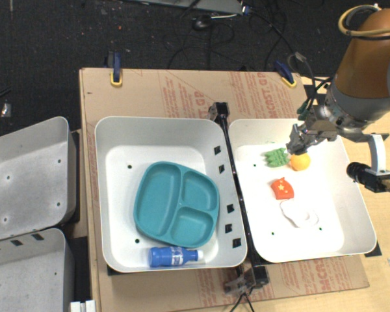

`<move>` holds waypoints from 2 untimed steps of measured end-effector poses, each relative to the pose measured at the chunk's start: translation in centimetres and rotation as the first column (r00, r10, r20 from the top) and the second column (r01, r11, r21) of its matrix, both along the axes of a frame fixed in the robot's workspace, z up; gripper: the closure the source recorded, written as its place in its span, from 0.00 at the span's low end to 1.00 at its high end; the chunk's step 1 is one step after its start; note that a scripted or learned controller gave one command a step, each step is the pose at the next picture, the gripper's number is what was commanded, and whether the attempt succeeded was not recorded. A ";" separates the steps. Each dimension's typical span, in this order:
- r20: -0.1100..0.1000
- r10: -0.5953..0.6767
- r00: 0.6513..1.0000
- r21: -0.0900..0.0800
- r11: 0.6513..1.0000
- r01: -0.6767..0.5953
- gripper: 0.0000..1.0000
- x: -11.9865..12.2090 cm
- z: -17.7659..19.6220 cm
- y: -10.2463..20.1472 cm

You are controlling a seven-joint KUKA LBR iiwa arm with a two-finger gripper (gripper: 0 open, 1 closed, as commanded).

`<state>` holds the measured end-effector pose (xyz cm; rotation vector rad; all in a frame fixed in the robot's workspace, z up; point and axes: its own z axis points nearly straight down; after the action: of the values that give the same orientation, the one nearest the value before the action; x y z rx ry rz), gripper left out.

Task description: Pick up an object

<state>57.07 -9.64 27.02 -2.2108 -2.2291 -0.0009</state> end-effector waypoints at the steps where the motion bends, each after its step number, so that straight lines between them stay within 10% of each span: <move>1: 0.000 -0.001 1.000 0.000 1.000 0.001 1.00 0.2 -1.3 4.5; 2: -0.001 0.001 1.000 0.000 1.000 -0.001 1.00 0.5 -2.6 10.6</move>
<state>57.55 1.00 24.42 -2.2095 -2.2291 0.0003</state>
